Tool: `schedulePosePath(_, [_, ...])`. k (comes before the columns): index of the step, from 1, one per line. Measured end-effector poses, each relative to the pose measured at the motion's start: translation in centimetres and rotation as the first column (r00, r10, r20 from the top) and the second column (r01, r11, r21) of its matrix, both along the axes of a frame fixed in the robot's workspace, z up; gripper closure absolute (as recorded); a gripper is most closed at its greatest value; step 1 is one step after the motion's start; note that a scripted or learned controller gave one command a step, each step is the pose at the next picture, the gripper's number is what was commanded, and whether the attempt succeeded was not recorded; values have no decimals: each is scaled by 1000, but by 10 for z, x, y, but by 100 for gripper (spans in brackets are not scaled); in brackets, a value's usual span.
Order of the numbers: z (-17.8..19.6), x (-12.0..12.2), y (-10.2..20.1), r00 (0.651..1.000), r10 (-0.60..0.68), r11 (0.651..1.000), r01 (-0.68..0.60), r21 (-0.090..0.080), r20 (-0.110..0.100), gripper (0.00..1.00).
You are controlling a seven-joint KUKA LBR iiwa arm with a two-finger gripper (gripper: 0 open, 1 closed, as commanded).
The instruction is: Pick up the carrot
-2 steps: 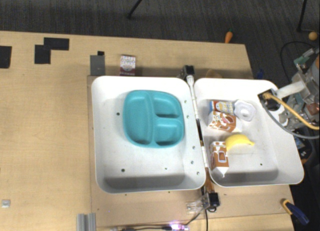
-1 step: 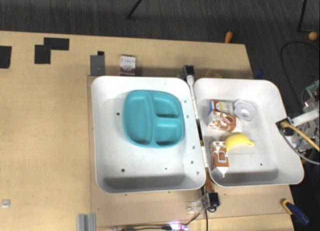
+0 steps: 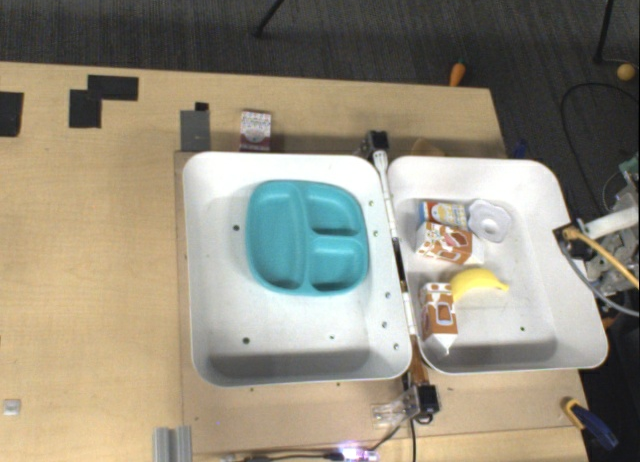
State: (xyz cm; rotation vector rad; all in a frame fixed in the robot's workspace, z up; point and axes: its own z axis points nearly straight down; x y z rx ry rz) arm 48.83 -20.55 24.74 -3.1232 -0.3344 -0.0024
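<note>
The right white bin (image 3: 540,340) holds several items. A yellow banana-shaped toy (image 3: 478,283) lies near its middle. Left of it sit two orange-and-white snack packets (image 3: 443,242), one at the bin's far left and another (image 3: 439,310) close to the front. A round white and blue cup-like object (image 3: 489,220) rests at the back. A small orange object (image 3: 457,74) sits at the bench's far edge outside the bins; I cannot tell what it is.
The left white bin (image 3: 215,250) holds a teal divided plate (image 3: 305,235). A small printed box (image 3: 256,129) and a grey bracket (image 3: 195,128) stand behind the left bin. Cables and hardware (image 3: 605,240) crowd the right bin's right rim.
</note>
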Motion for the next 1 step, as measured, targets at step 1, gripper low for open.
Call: schedulePosePath(1, [-4,1,83,1000,4,1000,-4,6,-2,100])
